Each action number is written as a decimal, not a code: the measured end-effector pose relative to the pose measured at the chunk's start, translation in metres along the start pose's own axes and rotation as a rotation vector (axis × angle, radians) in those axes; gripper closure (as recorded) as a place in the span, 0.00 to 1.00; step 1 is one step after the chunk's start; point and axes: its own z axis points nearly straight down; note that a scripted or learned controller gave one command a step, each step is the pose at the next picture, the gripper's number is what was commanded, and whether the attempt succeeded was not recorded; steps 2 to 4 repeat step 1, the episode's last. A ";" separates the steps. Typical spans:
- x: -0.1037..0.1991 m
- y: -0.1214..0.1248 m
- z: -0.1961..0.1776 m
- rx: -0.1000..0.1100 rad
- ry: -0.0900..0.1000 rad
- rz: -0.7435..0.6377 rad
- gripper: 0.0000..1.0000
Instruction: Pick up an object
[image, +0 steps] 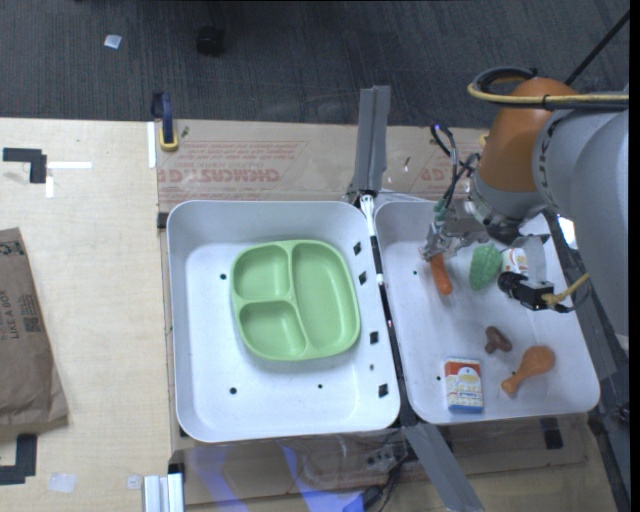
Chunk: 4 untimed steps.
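My gripper (437, 246) hangs over the back left part of the right bin (420, 390). Directly beneath it lies an orange carrot (442, 277), whose upper end reaches the gripper tip. A green leafy toy (485, 267) lies just to the right of the carrot. Toward the bin's front are a small brown piece (497, 340), a tan chicken drumstick (528, 368) and a little orange-and-white box (462, 385).
The left bin (200, 400) holds a green divided plate (296, 298). A grey divider rail (372, 150) runs between the bins at the back. A brown paper bag (25, 330) lies on the bench at far left.
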 end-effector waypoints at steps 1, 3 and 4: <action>0.060 0.016 -0.091 -0.001 0.001 0.000 1.00; 0.060 0.016 -0.091 -0.001 0.001 0.000 1.00; 0.060 0.016 -0.091 -0.001 0.001 0.000 1.00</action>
